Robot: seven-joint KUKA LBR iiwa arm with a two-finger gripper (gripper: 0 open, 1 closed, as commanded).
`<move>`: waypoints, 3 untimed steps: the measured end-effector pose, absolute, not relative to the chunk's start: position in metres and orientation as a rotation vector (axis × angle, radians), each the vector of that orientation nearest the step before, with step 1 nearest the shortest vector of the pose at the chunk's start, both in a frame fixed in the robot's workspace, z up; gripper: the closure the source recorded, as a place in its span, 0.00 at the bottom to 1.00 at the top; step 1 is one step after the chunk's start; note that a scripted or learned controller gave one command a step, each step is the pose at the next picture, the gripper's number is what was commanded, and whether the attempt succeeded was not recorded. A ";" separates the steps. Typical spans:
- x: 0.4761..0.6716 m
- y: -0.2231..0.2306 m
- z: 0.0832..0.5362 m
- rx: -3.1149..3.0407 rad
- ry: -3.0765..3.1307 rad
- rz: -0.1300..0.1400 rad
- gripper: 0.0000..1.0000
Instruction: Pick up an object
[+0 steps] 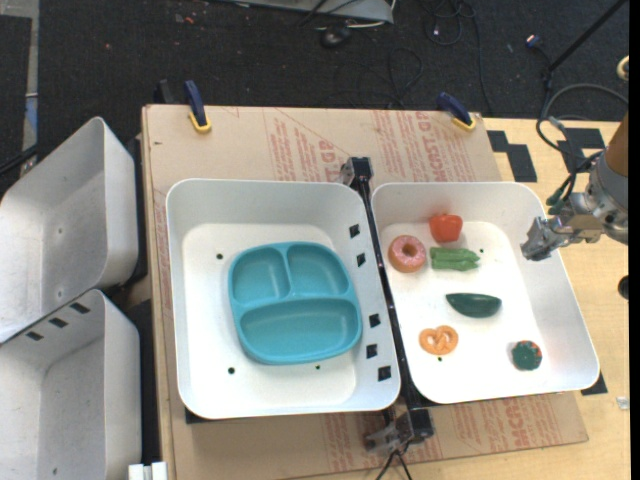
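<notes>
Where the right bin lay nearest the camera, a dark green ball and a pretzel were noted. Beyond them a dark green pod, a green pepper, a pink doughnut and a red pepper were recorded. The gripper was observed over the bin's right edge, nothing held; its state could not be told. A teal divided plate was logged in the left bin.
</notes>
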State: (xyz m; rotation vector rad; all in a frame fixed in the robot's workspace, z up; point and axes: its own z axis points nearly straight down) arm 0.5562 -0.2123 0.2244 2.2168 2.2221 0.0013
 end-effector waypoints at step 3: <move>0.596 -0.066 0.217 2.214 2.227 0.001 1.00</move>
